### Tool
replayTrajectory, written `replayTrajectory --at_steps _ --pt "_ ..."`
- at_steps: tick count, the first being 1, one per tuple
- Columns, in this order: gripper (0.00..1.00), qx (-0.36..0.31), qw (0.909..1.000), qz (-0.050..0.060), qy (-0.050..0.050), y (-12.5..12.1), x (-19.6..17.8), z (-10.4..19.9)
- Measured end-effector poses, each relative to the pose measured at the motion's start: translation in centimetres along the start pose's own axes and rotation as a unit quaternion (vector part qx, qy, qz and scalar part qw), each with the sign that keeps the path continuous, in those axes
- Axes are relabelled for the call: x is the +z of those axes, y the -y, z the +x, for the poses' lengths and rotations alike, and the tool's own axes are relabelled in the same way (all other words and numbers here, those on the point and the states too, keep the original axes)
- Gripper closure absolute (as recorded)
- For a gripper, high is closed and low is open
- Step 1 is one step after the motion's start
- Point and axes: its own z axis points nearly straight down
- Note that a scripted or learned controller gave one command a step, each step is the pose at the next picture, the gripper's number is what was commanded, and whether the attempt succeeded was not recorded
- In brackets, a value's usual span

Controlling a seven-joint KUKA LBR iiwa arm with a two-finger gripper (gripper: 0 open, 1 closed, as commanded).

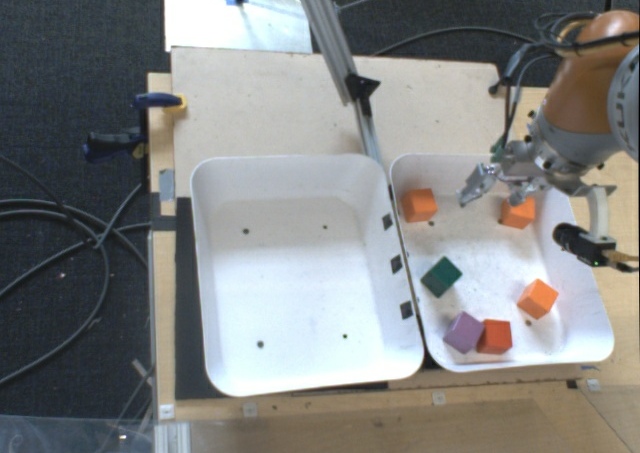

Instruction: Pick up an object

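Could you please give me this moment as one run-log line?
arm: over right bin | gripper: open, holding nothing | nearest: orange block | others: green block, purple block | left bin: no blocks

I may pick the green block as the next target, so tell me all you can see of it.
The green block is a small dark green cube, matte, lying skewed to the bin walls near the middle of the right bin. It touches no other block. The purple block lies nearest, just below it.

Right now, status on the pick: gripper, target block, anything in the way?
Gripper above right bin, open, holding nothing. Nearest orange block lies just beside it, on the bin floor. Nothing on top of that block.
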Motion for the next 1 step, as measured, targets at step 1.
replayTrajectory --at_steps 1 --pt "0.0 0.001 1.0 0.004 -0.001 7.36 10.92 2.22"
